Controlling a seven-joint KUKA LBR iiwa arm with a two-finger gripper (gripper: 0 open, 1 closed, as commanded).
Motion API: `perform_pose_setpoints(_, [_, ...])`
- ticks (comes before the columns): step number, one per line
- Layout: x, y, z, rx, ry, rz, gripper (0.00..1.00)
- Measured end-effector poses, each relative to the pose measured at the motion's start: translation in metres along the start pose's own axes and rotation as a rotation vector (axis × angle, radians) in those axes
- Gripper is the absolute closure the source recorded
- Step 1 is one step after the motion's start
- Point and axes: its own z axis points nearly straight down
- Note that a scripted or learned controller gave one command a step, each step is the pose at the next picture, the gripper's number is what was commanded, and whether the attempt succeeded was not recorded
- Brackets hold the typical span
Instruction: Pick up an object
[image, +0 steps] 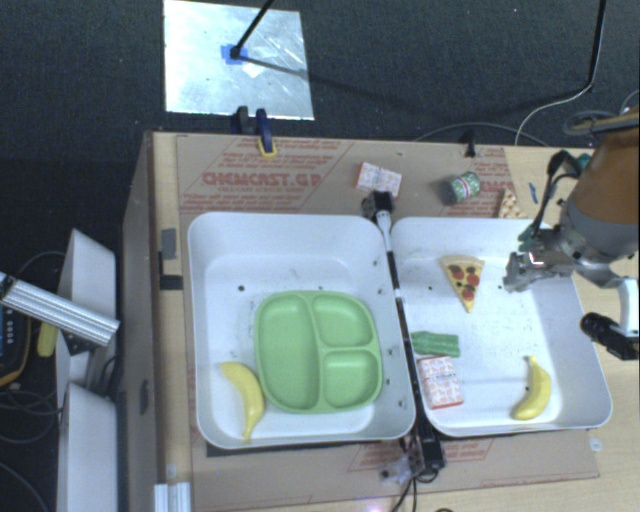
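White right bin (590, 390) holding pizza slice (463, 279), green packet (436, 343), red-white packet (440, 381), banana (532, 390). Gripper (520, 268) hovering just right of pizza slice, nothing visibly held; jaws' opening too small to tell. Approach step, judged. Next: centre over pizza slice, descend, close.

Glossy plastic bins (300, 240) — matt cardboard bench (300, 170)
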Motion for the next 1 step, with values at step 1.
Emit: perform_pose_setpoints(1, [0.0006, -0.0006, 0.0011, 0.003, 0.002, 0.0, 0.0])
